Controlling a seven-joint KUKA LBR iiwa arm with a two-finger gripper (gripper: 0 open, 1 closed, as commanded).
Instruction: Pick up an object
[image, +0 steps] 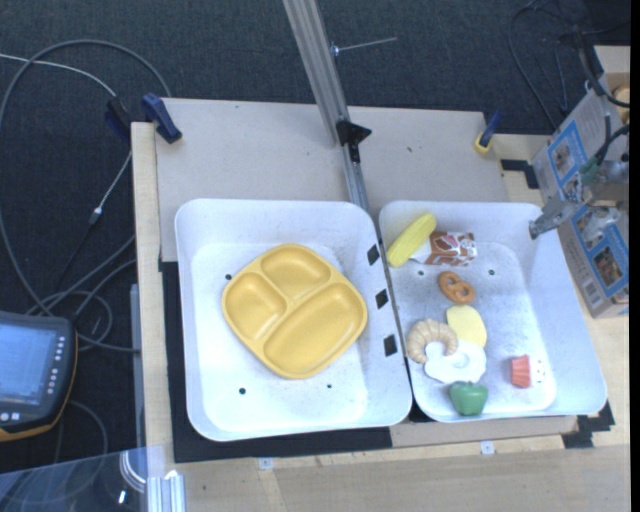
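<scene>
Over the upper right corner of the right-hand bin (565, 330), the grey arm's pincer (552, 216) hangs above the white rim, well apart from the toy foods below. Whether it is apart or together cannot be told from this slant.

The pieces to be picked lie in a loose cluster down the middle of that bin. A yellow corn-like piece (411, 238) sits at the top, tilted, with a brown-and-white packet (453, 246) just beside it on the right. A small pretzel (457, 288) lies below them. Lower still, a croissant (430, 340) curls against a pale yellow slab (466, 325), and both touch a white fried-egg shape (455, 363). A green pepper (468, 398) stands at the bin's near edge, touching the egg shape. A red block (520, 371) rests apart to the right, near the lower right corner.

The left-hand bin (210, 245) carries a yellow divided plate (294, 310), set at an angle in its middle. Both bins sit side by side on the pale surface (260, 150), where a blue clamp (160, 116) grips the far left corner. An aluminium post (318, 60) rises from behind the seam between the bins, and a handheld screen (30, 372) lies on the dark floor at left.
</scene>
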